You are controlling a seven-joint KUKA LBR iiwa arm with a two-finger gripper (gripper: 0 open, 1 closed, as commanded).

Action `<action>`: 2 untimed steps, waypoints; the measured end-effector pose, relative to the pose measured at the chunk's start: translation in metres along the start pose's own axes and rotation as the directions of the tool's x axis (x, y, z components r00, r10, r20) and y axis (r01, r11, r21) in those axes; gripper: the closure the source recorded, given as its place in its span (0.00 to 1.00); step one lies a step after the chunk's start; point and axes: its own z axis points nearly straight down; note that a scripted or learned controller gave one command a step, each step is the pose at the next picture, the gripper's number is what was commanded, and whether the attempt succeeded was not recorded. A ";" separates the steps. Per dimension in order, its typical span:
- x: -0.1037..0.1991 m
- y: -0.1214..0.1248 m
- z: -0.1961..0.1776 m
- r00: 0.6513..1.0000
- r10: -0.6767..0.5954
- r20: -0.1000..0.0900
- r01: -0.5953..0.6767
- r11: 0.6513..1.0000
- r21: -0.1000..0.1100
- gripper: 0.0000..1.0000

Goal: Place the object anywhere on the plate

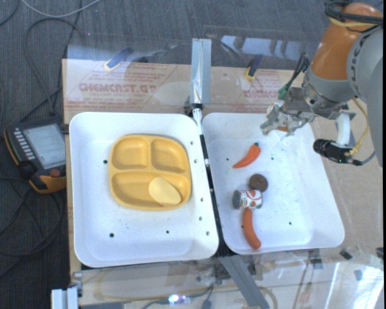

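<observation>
End effector [282, 122] hovers over the right bin [321, 192], grip state unclear, above the orange pepper [247, 156].

Both bins [90, 237] look like smooth white plastic with a slight sheen. The yellow plate [132, 152] is matt, smooth plastic, and the pale oval piece [165, 191] on it looks smooth too. The small can [248, 199] has a printed label. The sausage [251, 231] and chili pepper [248, 156] look glossy.
</observation>
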 end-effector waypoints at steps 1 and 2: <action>0.101 0.017 0.015 0.964 -0.264 -0.006 0.264 0.964 0.006 1.00; 0.137 -0.010 0.017 0.823 -0.568 0.009 0.568 0.823 0.001 1.00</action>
